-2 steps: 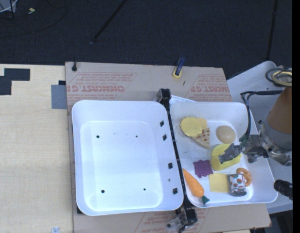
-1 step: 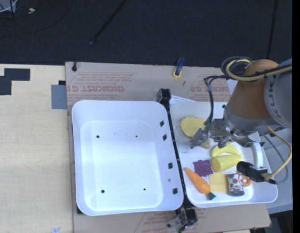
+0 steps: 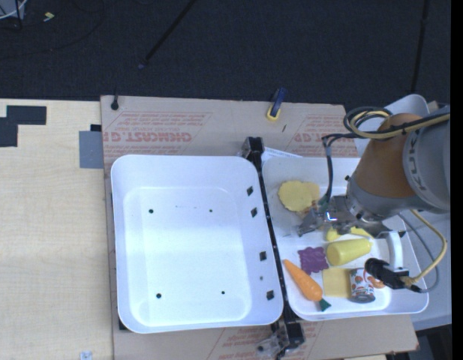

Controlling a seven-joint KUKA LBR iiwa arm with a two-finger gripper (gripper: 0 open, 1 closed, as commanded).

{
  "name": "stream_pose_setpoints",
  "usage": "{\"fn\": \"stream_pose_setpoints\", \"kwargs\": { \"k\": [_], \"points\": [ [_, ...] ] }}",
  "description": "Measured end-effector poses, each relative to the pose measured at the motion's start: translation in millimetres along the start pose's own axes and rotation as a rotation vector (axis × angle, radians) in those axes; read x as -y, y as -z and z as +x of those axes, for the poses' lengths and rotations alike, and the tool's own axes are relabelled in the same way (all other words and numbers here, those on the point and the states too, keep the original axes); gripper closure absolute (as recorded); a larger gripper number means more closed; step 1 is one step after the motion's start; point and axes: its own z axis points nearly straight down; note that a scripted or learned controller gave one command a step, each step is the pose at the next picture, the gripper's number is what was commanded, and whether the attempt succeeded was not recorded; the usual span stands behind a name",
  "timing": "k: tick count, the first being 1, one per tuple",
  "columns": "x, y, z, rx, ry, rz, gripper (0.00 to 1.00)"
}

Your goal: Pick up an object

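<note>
I see my gripper low in the right bin, five o'clock of the yellow disc, placed for picking; I cannot tell its grasp.

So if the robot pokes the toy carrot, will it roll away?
Probably a little. The carrot looks round and tapered, so it would likely swing in a curve rather than roll straight. It lies near the right bin's left wall, beside the purple toy, which may stop it. It looks like smooth plastic, so maybe slippery.
</note>
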Motion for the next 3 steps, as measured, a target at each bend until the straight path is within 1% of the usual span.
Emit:
{"fn": "stream_pose_setpoints", "kwargs": {
  "k": [1,2,3],
  "points": [
    [-60.0,-16.8,-18.8,-0.001,0.003,0.009,0.00],
    [-57.6,-7.0,-18.3,-0.003,0.004,0.015,1.00],
    [-87.6,89.3,72.1,-0.005,0.008,0.003,1.00]
  ]
}}
